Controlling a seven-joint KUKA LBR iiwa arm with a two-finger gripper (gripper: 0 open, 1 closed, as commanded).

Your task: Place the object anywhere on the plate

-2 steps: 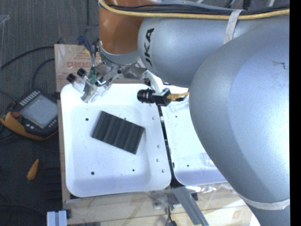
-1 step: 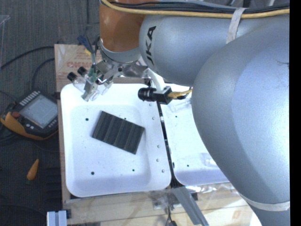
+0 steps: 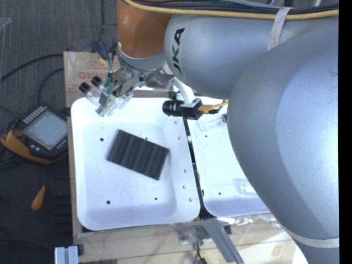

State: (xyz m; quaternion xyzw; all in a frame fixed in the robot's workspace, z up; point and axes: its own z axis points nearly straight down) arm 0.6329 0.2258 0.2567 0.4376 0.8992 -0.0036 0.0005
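Dark grey and ribbed, the flat rectangular slab (image 3: pixel 137 154) lies in the middle of the left shallow white bin (image 3: pixel 96 205), and you can see it turned at a slant, its long edges running from upper left to lower right. It lies flat on the bin floor, clear of every wall. The two-finger gripper (image 3: pixel 106 108) stands over that bin's far left corner, at or just above the rim, tilted down and to the left. Note that the slab sits below and to the right of the gripper, apart from it, with bare white floor between the two; nothing touches the slab. You cannot tell from this angle whether the gripper is wide or narrow, as its pale, partly clear tip merges with the white rim behind it, and no object can be made out in it. The grey arm (image 3: pixel 275 92) with its orange band (image 3: pixel 146 21) reaches in from the right and covers most of the right shallow white bin (image 3: pixel 220 169). A few small dark dots (image 3: pixel 108 202) mark the left bin's floor around the slab. Outside the bins, on the dark floor at the left, you have a grey handheld control unit with an orange edge (image 3: pixel 39 133) and, nearer the camera, a small orange object (image 3: pixel 37 198).
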